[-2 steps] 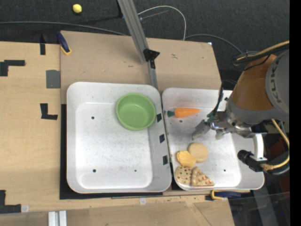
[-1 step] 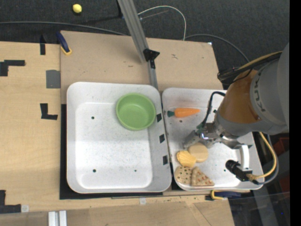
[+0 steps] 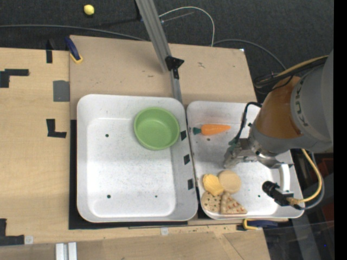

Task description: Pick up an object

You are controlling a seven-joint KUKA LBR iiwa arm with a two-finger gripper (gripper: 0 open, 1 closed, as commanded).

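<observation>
In the right bin (image 3: 209, 111) an orange carrot (image 3: 214, 129) lies near the far left corner. At the bin's near edge sit a yellow piece (image 3: 212, 184), a pale round piece (image 3: 229, 181), a round cracker (image 3: 211, 202) and a pizza slice (image 3: 232, 205). My gripper (image 3: 234, 157) hangs over the middle of this bin, just above the pale round piece and right of the carrot. The wrist hides its fingertips. A green bowl (image 3: 156, 128) stands in the left bin (image 3: 108, 161) at its far right.
A grey pole (image 3: 154, 28) slants down to the seam between the bins. Cables run along the arm's right side over the right bin's edge. A small yellow ball (image 3: 88, 9) lies on the dark floor at the far left.
</observation>
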